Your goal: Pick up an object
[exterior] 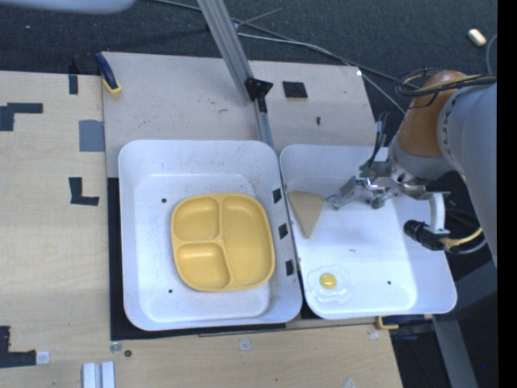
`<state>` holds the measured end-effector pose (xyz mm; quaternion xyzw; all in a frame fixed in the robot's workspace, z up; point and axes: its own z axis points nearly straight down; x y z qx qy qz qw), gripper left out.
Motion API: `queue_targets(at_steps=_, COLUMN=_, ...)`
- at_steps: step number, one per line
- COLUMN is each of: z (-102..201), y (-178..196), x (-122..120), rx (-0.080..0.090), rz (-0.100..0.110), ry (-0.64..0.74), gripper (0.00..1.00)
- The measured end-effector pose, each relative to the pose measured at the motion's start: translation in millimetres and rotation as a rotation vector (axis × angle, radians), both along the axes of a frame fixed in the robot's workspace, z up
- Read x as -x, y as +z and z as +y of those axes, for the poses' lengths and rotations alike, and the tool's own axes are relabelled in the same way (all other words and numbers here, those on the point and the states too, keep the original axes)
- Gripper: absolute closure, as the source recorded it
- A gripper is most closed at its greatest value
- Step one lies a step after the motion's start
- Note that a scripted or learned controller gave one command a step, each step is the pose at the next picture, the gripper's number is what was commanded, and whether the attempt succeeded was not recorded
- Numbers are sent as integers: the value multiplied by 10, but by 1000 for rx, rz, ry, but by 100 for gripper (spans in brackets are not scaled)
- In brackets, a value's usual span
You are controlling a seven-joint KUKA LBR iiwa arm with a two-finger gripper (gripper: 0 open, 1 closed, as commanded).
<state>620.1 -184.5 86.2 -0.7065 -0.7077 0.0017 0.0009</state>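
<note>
In the right bin [420,293] a tan wedge-shaped piece [306,211] lies against the left wall. A toy fried egg [329,283] rests near the bin's front edge. My gripper [338,199] hangs low over the right bin's middle, pointing left, with its tip just right of the tan wedge. Nothing shows held in it. A yellow divided plate [222,241] lies in the left bin [137,217].
The grey arm with its orange band [424,128] comes in over the right bin's far right corner. Black cables [432,234] hang at the right rim. A slanted metal pole [234,47] stands behind the bins, ending at a black clamp [258,89].
</note>
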Motion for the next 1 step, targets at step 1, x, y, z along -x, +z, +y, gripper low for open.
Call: queue_targets(at_steps=1, z=3, y=129, x=-7, rx=0, rz=-1, ry=1, gripper=100)
